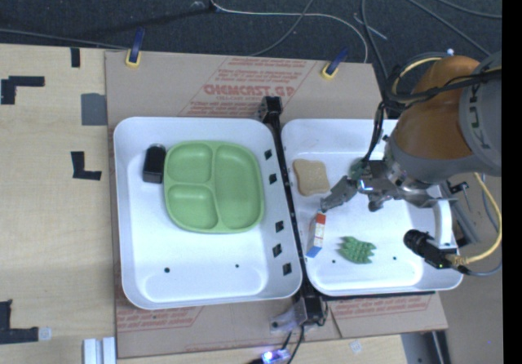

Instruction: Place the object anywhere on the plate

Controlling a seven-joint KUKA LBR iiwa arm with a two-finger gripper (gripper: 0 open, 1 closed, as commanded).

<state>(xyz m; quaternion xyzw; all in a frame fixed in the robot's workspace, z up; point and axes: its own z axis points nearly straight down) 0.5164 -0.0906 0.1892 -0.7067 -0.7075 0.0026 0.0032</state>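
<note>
- Left shallow white bin (134,215) holds a green three-compartment plastic plate (214,187), a small black block (154,163) touching its left edge.
- Right white bin (367,277): tan bread-like slice (311,176), white-red-blue stick (317,236), green leafy toy (356,250).
- Grey gripper (341,196) hovers beside the slice, fingers apart, holding nothing.

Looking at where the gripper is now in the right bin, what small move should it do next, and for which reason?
Probably a short descent onto the tan slab. The gripper sits just right of it in the right bin and nothing shows between its fingers. The plate lies in the left bin, so an object must be picked first. The green piece and small tube lie farther off.
</note>
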